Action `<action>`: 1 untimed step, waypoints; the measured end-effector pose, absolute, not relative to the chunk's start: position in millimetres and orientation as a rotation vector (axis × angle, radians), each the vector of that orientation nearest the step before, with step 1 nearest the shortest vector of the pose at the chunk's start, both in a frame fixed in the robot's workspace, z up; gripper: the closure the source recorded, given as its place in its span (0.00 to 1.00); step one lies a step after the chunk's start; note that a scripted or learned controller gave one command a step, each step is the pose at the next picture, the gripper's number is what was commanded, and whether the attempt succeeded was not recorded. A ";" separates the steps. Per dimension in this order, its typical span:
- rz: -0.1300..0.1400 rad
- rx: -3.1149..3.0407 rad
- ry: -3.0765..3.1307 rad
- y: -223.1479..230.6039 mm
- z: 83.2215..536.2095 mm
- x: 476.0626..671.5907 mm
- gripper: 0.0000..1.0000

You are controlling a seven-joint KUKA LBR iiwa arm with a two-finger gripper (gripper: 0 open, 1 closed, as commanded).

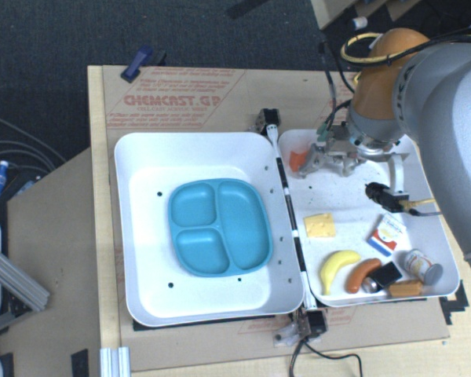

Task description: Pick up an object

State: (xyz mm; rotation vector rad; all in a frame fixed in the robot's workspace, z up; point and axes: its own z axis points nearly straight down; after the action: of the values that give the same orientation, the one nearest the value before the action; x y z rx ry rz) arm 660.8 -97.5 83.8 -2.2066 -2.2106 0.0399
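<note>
My gripper (332,162) hangs low over the far end of the right bin (353,203), under the orange band of the arm. Just left of it, near the bin's far left corner, lies a small orange-red object (298,160); whether the two touch I cannot tell. Further toward the front of the same bin lie a yellow cheese slice (320,225), a banana (337,267), a reddish sausage (363,272), a black block (385,276), a small white carton (388,235), a grey can (422,265) and an orange-brown piece (404,289).
The left bin (141,171) holds a blue divided plate (219,226). A black divider rail (289,210) runs between the bins. The arm's grey body covers the right bin's far right side.
</note>
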 end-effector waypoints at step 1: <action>0.027 -2.209 -2.210 -94.4 93.8 662.3 1.00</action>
State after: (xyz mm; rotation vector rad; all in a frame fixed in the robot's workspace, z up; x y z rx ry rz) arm 662.3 -94.4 93.8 -2.2086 -2.2102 0.0269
